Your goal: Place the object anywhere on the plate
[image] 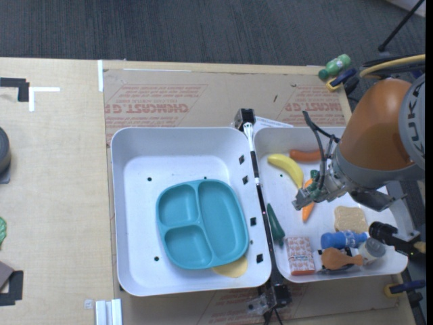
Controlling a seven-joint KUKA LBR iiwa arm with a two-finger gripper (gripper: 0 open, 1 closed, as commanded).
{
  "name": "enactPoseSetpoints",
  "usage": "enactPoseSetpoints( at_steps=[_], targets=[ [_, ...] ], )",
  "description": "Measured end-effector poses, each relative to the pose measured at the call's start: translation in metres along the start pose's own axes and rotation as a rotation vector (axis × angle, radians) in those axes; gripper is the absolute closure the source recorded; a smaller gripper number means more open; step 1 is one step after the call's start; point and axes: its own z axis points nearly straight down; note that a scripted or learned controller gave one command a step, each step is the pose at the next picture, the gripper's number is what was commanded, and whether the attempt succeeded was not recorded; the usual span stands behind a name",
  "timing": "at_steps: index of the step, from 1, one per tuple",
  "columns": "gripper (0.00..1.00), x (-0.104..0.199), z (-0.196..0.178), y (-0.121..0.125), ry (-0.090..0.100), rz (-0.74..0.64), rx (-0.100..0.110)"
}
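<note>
Banana (287, 168) and sausage (307, 156) crowd our gripper (306, 197), which pinches an orange carrot (308, 208); blue plate (201, 223) sits apart.

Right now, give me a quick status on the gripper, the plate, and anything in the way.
Gripper low in right bin, at the carrot; grasp unclear. Teal plate in left bin, nothing on it. Banana beside gripper.

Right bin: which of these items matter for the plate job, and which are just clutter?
Job: plate in the left bin; gripper over the carrot in the right bin.

Lying about: banana, sausage, bread, red packet, blue bottle, green pepper, yellow piece under the plate.
</note>
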Motion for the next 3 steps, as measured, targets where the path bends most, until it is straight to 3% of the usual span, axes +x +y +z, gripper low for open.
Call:
enactPoseSetpoints(
  at_steps=[2, 3],
  targets=[
    [1.0, 0.159, 0.003, 0.065, 0.0, 0.233, 0.003],
    [0.0, 0.159, 0.003, 0.065, 0.0, 0.232, 0.003]
  ],
)
